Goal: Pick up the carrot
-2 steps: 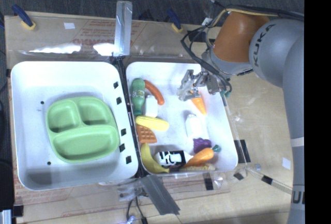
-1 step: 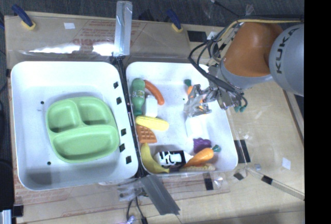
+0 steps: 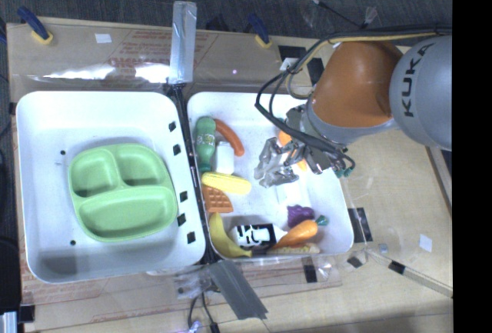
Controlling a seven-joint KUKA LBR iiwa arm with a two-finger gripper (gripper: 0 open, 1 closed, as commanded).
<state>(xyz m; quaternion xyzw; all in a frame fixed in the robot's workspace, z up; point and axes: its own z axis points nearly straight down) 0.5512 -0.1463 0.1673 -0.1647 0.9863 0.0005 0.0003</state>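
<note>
**Reaching into a crowded bin, with the carrot some way off**

Grabbing the wrong thing is the main risk, I'd judge. The gripper (image 3: 278,164) hangs over the middle of the right bin (image 3: 335,193), and I cannot tell how its pincer stands. The carrot (image 3: 298,234) lies near the bin's front edge, touching a purple toy (image 3: 300,214) and just beside a black-and-white carton (image 3: 254,234), so a sloppy close could catch a neighbour or push the carrot against the wall.

That bin also holds a green bottle (image 3: 205,141), a sausage (image 3: 230,137), a corn cob (image 3: 227,184), a waffle (image 3: 217,202) and a banana (image 3: 223,239). The left bin (image 3: 38,193) holds a green divided plate (image 3: 121,189).
</note>
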